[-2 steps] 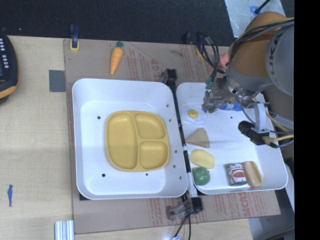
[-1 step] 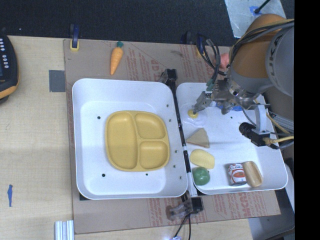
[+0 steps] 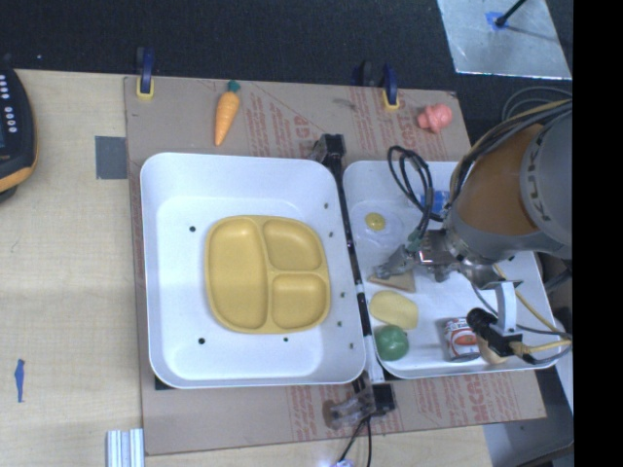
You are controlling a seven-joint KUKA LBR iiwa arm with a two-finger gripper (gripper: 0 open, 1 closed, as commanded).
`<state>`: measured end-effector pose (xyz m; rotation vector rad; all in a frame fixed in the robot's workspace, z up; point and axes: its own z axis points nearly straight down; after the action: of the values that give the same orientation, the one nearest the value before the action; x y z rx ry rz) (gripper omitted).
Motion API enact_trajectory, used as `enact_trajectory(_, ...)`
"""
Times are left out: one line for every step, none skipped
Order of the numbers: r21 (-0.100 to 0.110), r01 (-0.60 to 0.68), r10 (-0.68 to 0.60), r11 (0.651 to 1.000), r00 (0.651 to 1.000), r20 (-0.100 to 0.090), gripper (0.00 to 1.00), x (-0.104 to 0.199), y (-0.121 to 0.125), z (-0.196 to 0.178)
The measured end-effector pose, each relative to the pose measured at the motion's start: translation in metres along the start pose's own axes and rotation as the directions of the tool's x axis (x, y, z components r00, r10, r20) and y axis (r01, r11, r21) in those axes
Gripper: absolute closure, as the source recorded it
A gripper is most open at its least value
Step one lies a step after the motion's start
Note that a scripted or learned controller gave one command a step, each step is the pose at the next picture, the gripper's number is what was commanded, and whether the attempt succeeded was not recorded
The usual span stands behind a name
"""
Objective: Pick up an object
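Though red print on the brown mat (image 3: 458,397) stays unreadable, my gripper (image 3: 404,261), fingers' state indiscernible, hangs in the right bin (image 3: 438,363) above one tan wedge (image 3: 394,282); one yellow lump (image 3: 393,308), one green ball (image 3: 391,342), one can (image 3: 458,339).

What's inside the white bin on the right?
The right bin holds a pale yellow piece, a green ball, a small can and a yellow disc. The arm covers its far corner.

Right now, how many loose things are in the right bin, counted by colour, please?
Yellow: 2, a small yellow disc and a pale yellow lump
Green: 1, a green ball
Tan: 1, a tan wedge
Red and white: 1, a small can
Total: 5 that I can see; the arm hides part of the right bin.
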<state>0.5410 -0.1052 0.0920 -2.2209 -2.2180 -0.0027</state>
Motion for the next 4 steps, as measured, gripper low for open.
enact_trajectory(-0.006, -0.001, 0.001, 1.0, 1.0, 0.011, 0.0, -0.106, 0.042, -0.024)
enact_trajectory(0.013, 0.007, -0.007, 1.0, 1.0, 0.002, 0.0, -0.063, 0.116, -0.017)
enact_trajectory(0.036, 0.002, -0.002, 0.999, 1.0, -0.016, 0.0, -0.096, 0.109, 0.006)
enact_trajectory(-0.001, 0.005, -0.005, 1.0, 1.0, 0.004, 0.0, -0.106, 0.116, -0.03)
